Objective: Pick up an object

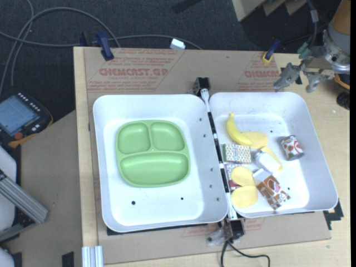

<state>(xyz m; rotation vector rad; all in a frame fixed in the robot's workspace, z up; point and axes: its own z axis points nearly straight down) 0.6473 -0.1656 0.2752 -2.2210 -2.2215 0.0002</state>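
My gripper [298,80] hangs at the top right, over the back rim of the right bin [311,115]. Its two fingers stand apart, open, with nothing between them. Below it in that bin lie a yellow banana [233,128], a pale yellow piece [255,139], a patterned packet [238,153], a white bottle [268,162], a small red-and-white can [290,146], two yellow round pieces [243,186] and a brown packet [272,189]. All of these lie well apart from the gripper, nearer the front and left of the bin.
The left bin [105,166] holds a green divided plate [152,152]. A black hinge strip [213,143] runs between the two bins. Blue clamps [104,46] and a cable sit at the board's back edge. A handheld pendant [19,117] rests off the bench at the left.
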